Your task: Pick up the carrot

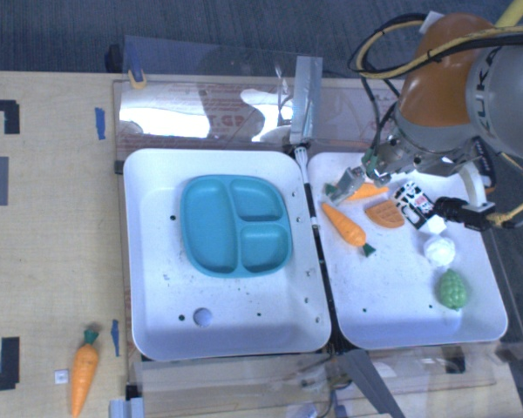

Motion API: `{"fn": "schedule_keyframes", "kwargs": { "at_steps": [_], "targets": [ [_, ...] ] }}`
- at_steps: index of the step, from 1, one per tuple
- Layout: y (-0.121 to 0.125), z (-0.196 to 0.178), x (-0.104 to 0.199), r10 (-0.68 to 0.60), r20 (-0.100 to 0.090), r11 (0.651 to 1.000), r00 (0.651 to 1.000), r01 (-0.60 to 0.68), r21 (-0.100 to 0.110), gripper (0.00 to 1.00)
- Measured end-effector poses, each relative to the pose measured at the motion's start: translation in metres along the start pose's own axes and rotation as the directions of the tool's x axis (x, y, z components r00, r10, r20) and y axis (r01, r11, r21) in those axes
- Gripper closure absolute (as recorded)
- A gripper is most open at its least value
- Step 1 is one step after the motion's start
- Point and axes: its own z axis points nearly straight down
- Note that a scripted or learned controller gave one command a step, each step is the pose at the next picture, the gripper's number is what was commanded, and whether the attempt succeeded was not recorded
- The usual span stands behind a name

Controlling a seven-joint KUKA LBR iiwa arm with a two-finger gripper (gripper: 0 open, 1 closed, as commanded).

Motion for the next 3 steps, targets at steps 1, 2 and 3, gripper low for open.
{"fn": "schedule_keyframes", "kwargs": {
  "at_steps": [1, 2, 3],
  "targets": [
    [-0.024, 0.082, -0.04, -0.024, 0.012, 1.0, 1.0, 0.024, -0.018, 0.0],
    [-0.022, 0.072, -0.042, -0.021, 0.017, 0.999, 1.0, 0.022, -0.024, 1.0],
    [-0.002, -0.038, 0.005, 0.392, 0.0, 0.92, 0.92, -0.392, -0.007, 1.0]
  ]
}}
